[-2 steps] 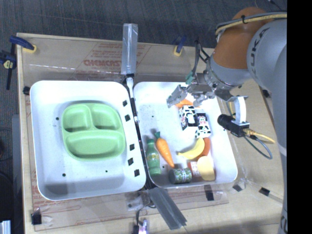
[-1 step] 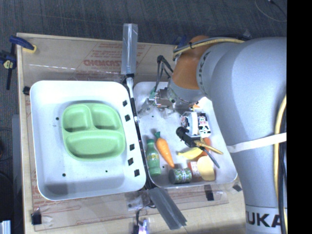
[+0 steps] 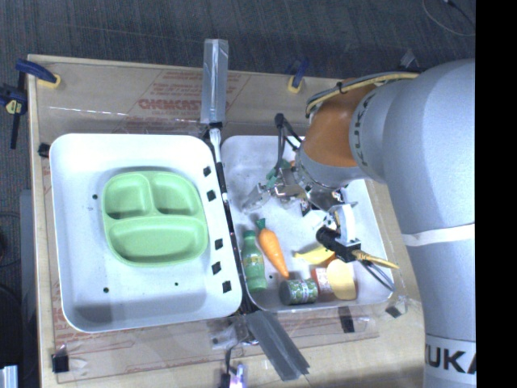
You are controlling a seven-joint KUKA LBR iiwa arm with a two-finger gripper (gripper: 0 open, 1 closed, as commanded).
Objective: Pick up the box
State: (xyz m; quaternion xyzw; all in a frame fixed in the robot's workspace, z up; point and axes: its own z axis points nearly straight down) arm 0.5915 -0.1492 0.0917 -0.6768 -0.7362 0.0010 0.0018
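Hiding behind the wrist, the gripper (image 3: 284, 186) — perhaps parted, I cannot tell — hangs over the right bin (image 3: 242, 156).

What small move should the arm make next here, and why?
Probably shift the gripper toward the bin's near edge. It hangs over the upper part of the right bin, while the toys, carrot, green bottle, can and yellowish box-like piece, lie along that near edge.

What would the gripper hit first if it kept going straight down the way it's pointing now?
Probably the bare white floor of the right bin under the gripper; the carrot and green bottle lie nearer the camera. Depth is unclear.
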